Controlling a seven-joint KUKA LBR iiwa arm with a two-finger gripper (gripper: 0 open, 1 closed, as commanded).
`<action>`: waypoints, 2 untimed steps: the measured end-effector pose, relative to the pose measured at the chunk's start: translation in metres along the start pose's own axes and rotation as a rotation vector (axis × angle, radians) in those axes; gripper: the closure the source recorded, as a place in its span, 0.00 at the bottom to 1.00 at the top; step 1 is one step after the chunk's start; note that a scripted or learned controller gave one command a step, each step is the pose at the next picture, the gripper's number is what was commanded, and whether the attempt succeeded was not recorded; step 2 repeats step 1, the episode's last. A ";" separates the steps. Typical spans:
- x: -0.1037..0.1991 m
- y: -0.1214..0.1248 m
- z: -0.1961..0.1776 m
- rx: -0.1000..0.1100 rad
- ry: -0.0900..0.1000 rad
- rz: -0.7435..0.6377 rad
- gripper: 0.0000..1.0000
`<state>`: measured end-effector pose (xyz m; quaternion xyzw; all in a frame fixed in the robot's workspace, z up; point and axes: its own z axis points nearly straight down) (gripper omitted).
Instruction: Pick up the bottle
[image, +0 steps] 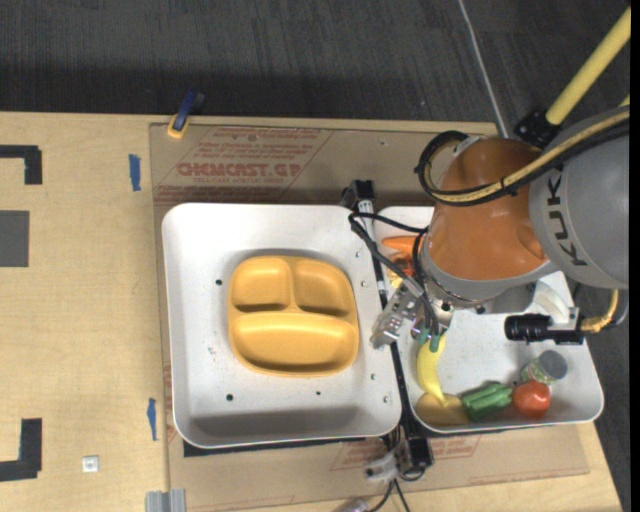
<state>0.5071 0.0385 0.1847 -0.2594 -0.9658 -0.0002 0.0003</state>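
Note:
A small bottle (545, 367) with a grey cap lies in the right bin (580, 408), near its front right corner and just above a red tomato (532, 399). My gripper (400, 318) hangs low over the left side of that bin, close to the divider between the bins. It sits well to the left of the bottle, just above the top end of a yellow banana (430, 375). The orange wrist band (485, 215) and grey arm cover much of the bin's back half.
A yellow divided plate (293, 312) fills the middle of the left bin (190, 300). A green pepper (484, 399) lies between banana and tomato. An orange item (398, 244) peeks out at the right bin's back left. Black cables (372, 250) run along the divider.

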 end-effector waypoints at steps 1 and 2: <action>-0.009 -0.069 -0.036 -0.001 -0.004 -0.311 1.00; -0.009 -0.069 -0.036 -0.001 -0.004 -0.311 1.00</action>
